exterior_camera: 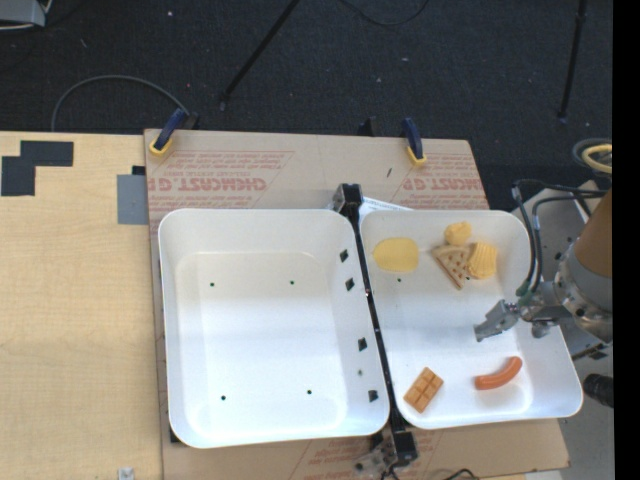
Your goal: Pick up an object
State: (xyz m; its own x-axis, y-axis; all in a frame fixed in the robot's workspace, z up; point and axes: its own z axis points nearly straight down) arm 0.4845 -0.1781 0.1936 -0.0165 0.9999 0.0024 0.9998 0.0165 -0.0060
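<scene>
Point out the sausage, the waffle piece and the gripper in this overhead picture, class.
sausage point(498, 373), camera view, middle of its orange-red body.
waffle piece point(423, 389), camera view, centre of its gridded top.
gripper point(490, 327), camera view, at its grey fingertips.

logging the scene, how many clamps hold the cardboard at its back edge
2. One blue-and-yellow spring clamp grips the brown cardboard sheet at its far left corner, the other clamp on the far edge toward the right. Others may be hidden.

My arm point(600, 258) is grey, with an orange-brown band above the wrist. My gripper point(497, 324) is small, made of grey metal, with dark bits on it. Thin black cables loop around my wrist. A yellow ring sits up near my arm's top.
</scene>
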